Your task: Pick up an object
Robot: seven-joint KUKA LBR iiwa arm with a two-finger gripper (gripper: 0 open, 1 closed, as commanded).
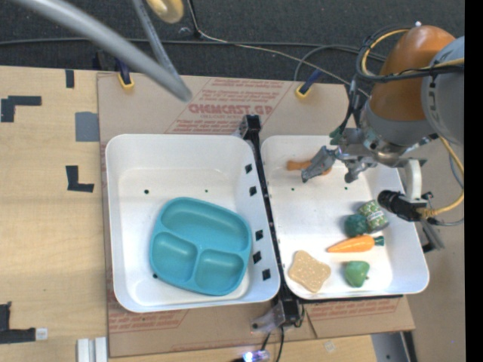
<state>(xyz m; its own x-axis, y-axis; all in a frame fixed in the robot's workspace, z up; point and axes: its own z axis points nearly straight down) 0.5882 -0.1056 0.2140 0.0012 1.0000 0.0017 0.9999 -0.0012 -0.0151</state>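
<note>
My gripper (334, 169) hangs over the back of the right bin (411, 281), open, with nothing between its fingers. A small orange piece (299, 165) lies on the bin floor just left of the left fingertip (314, 167), which partly covers it. Nearer the front of the same bin lie a dark green knobbly vegetable (367, 219), an orange carrot (353, 243), a small green pepper (357, 272) and a slice of bread (309, 271). All of these sit apart from the gripper.
The left bin (121, 202) holds a blue divided plate (200, 246). A black divider (260, 210) runs between the bins. A black fitting with cables (404, 206) hangs off the arm over the right bin's right side.
</note>
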